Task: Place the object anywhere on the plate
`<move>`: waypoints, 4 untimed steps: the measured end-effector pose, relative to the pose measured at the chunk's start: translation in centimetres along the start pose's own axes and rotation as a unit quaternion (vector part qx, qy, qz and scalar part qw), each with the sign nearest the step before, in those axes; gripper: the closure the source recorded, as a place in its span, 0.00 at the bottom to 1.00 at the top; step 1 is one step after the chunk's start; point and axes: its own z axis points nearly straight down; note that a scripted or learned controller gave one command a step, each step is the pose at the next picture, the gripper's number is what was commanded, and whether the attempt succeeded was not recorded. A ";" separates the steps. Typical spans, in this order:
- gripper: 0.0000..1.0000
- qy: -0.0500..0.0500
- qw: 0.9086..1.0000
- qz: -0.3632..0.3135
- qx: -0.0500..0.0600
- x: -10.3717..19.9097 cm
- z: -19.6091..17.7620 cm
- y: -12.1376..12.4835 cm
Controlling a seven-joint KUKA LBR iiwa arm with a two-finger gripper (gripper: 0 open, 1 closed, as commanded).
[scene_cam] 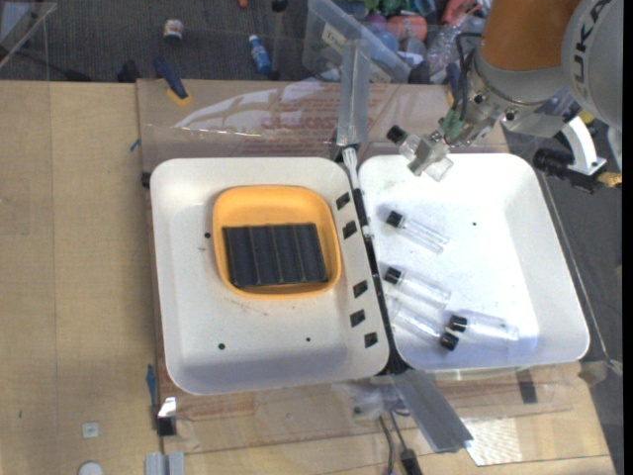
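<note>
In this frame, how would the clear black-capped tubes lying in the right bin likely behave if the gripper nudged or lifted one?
The clear plastic tubes with black caps lie on their sides in the right white bin, so a nudge would probably roll them. They look smooth and thin, likely slippery between fingers. Probably light for their size. The gripper is above the bin's far edge.

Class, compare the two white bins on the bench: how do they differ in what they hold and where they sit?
The left bin holds an orange plate bearing a dark ribbed block; the right bin holds several clear tubes with black caps, lying loose. The gripper is above the right bin's far edge, away from the left bin. Both are shallow, white and rounded at the corners, side by side.
</note>
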 end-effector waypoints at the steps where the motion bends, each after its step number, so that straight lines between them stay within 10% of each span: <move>1: 1.00 0.000 0.992 -0.125 -0.001 0.1 -1.9 0.1; 4: 1.00 -0.001 0.969 -0.249 -0.001 -2.9 -8.3 -3.0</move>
